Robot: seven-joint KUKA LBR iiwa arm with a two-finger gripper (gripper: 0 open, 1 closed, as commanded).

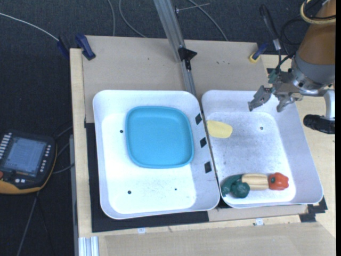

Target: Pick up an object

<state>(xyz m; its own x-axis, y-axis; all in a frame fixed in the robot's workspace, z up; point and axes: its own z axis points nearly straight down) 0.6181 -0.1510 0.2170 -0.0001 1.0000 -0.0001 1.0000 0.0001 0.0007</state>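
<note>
Yellow object [219,129]: flat, lying at the upper left of the right bin [298,143], near the divider; well apart from the jaws, lower left of them. Gripper [270,101]: above the bin's far edge, fingers spread, nothing between them. Green, tan and red toys [254,183]: bin's near edge. Blue tray [159,136]: left bin [106,143]

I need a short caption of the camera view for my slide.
Open gripper above right bin holding yellow piece and toys; blue plate in left bin.
</note>
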